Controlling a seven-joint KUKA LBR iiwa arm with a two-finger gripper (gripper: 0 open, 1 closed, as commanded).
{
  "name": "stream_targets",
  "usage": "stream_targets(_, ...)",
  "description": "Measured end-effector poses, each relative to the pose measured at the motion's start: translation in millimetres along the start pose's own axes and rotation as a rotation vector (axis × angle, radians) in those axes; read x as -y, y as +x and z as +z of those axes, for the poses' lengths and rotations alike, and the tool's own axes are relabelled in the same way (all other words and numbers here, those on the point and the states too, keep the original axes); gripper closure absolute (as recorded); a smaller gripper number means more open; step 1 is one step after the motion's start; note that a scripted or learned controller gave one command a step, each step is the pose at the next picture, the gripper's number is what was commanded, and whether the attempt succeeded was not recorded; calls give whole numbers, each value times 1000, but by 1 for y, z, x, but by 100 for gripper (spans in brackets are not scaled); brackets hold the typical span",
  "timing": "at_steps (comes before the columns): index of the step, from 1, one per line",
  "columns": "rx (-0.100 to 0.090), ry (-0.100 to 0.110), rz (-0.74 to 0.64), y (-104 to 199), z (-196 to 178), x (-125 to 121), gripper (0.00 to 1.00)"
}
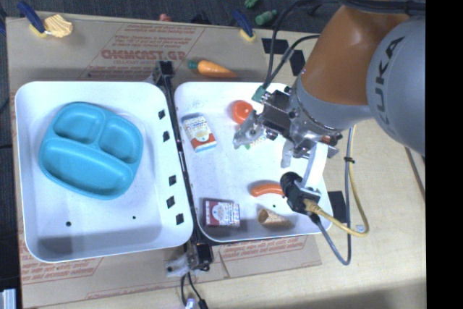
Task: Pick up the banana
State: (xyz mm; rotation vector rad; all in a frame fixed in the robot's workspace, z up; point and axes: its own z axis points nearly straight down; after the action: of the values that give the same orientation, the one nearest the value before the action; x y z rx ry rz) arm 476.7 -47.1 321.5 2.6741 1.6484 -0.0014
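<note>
Two bins, and I am watching the gripper (249,132) hovering low over the right bin (217,177). I cannot tell whether it is open, nor where the banana is lying. The pickup is looking unfinished.

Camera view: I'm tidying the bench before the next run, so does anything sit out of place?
Yes. A toy carrot lies on the cardboard behind the right bin, outside both bins, while other small items lie inside that bin.

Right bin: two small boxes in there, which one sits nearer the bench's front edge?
The dark red box, at the right bin's front wall beside the divider. The other, the white-and-orange box, lies farther back.
</note>
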Motion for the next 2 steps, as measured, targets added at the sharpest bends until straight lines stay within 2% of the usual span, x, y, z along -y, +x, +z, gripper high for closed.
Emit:
stream_targets(1,0,7,-244,22,131,12,0)
stream_targets(2,0,5,-243,22,131,12,0)
